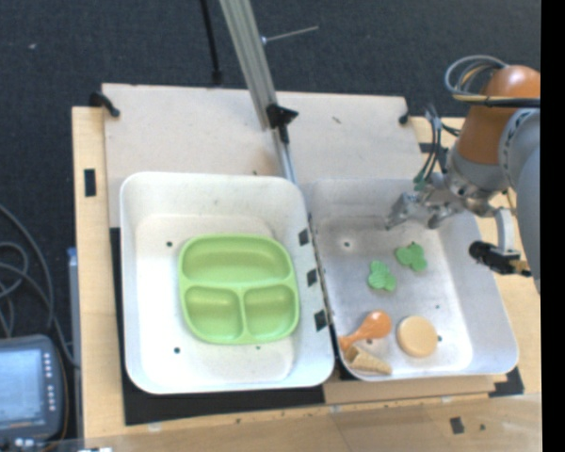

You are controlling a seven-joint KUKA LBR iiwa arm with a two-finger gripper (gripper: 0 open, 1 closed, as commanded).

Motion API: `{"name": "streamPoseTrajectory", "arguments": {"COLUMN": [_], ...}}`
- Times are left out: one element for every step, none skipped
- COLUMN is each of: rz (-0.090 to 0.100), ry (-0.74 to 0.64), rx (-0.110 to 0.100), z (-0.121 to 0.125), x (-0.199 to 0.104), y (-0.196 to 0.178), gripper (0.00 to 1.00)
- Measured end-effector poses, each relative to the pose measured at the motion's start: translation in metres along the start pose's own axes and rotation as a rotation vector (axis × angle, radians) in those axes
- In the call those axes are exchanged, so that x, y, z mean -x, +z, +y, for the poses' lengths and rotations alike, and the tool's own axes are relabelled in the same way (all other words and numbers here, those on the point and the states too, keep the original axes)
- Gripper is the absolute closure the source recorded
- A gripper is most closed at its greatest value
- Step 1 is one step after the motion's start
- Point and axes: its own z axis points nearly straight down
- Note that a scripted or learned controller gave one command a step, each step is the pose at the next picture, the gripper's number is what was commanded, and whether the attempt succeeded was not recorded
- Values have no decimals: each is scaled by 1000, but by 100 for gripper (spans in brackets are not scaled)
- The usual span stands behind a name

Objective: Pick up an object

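- Left of centre, a light green plastic divided tray (237,288) lay in the left white shallow bin (141,205).
- Lower right, the right white bin (485,332) held two green leaf-shaped toys (396,266), an orange spoon-like toy (367,329), a tan cone (369,358) and a round tan disc (417,336).
- Upper right, the hand (424,210) hovered above them, nothing visibly held; its spread I could not tell.
- Judged step: approach; next, descend onto a leaf.

The arm (494,130) runs off the right edge, and the monitor (14,394) is cropped at bottom left.
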Motion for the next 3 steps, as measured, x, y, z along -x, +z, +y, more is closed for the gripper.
{"name": "streamPoseTrajectory", "arguments": {"rz": [-5, 0, -1], "ry": [-3, 6, 4], "rx": [6, 11, 10], "z": [2, 5, 10], "x": [1, -5, -3], "y": [-15, -77, -123], "gripper": [100, 100, 100]}}
